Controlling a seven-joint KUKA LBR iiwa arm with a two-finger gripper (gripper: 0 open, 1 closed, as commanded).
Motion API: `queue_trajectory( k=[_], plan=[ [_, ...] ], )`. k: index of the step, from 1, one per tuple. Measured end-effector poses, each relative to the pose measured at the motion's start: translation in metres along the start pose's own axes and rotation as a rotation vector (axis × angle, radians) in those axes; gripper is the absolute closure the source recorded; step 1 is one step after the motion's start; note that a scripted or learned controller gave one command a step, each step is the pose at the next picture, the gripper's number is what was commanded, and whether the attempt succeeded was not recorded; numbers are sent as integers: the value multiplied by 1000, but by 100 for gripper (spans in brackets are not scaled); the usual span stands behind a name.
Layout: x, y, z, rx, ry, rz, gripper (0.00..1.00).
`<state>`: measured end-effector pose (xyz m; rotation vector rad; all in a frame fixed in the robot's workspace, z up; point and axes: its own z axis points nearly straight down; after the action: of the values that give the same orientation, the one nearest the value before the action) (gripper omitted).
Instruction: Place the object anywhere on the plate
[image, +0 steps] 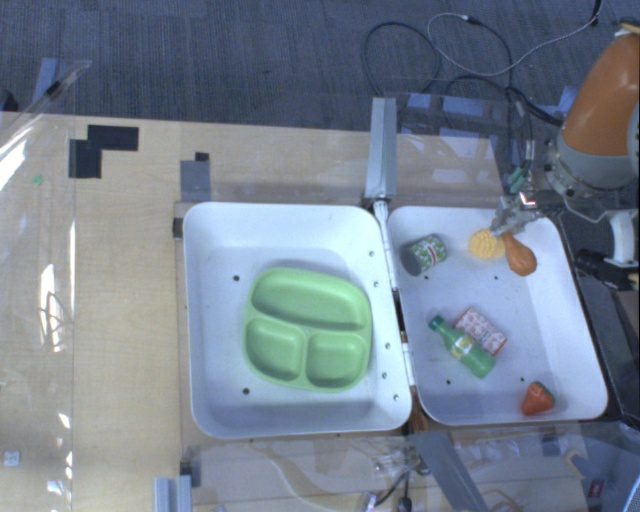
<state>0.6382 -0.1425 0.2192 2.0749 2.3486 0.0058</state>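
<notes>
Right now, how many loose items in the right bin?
5. A small can at far left, a yellow piece and a brown drumstick-shaped piece under the gripper, a green bottle and pink packet mid-bin, an orange-red piece near right. The arm may hide more.

A plate (305, 328) is held in the left bin (210, 300). To the right of the plate, in the right bin (570, 340), a can (424, 252), a bottle (462, 347), a packet (480, 331) and a drumstick (517, 255) are found.
</notes>
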Motion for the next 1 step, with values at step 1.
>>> queue_trajectory(
  k=[1],
  plan=[
    [98, -7, 33, 3, 3, -100, 100]
  ],
)
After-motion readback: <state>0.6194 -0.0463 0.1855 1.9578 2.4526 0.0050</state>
